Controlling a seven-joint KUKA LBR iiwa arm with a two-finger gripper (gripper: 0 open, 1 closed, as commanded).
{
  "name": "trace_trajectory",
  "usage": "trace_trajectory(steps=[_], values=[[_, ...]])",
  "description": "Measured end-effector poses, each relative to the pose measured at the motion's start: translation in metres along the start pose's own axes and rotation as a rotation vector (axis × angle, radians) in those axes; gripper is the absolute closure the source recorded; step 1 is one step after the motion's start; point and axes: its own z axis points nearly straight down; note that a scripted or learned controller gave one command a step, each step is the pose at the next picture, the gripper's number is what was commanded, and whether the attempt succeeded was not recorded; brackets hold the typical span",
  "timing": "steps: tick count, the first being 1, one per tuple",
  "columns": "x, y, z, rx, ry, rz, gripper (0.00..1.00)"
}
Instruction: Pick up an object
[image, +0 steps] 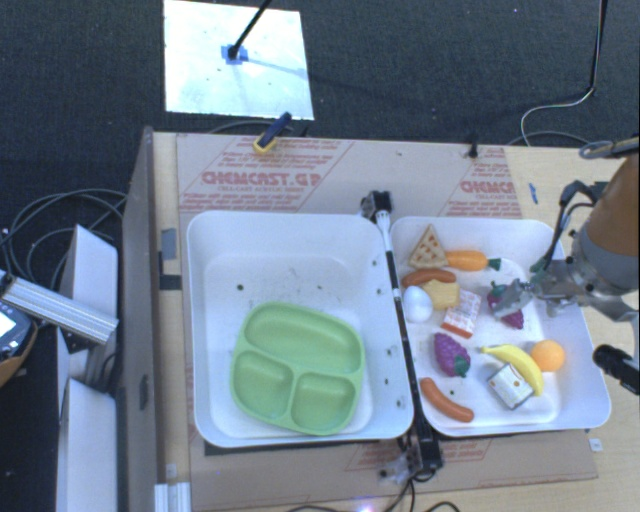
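Observation:
The right bin (580, 400) holds several toy foods. Among them are a waffle wedge (428, 246), a carrot (468, 261), a sausage (428, 276), a yellow block (443, 294), a white egg (416, 304) and a red-and-white packet (461, 313). Nearer the front lie a purple fruit (451, 354), a banana (518, 363), an orange (547, 355), a small grey box (509, 386) and a second sausage (446, 399). My gripper (508, 297) reaches in from the right and sits low over the bin's middle. It is right above a dark red item (514, 319), which it partly hides.
The left bin (215, 300) holds a green divided plate (298, 368). A ridge (392, 290) separates the two bins. The arm (605, 250) covers the right bin's right rim. Cables lie on the floor beyond the bench.

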Motion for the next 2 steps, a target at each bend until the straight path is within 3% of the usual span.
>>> trace_trajectory(steps=[1, 2], values=[[0.051, -0.023, 0.083, -0.019, -0.003, 0.003, 0.0], [0.058, 0.027, 0.103, -0.002, 0.0, -0.001, 0.0]])
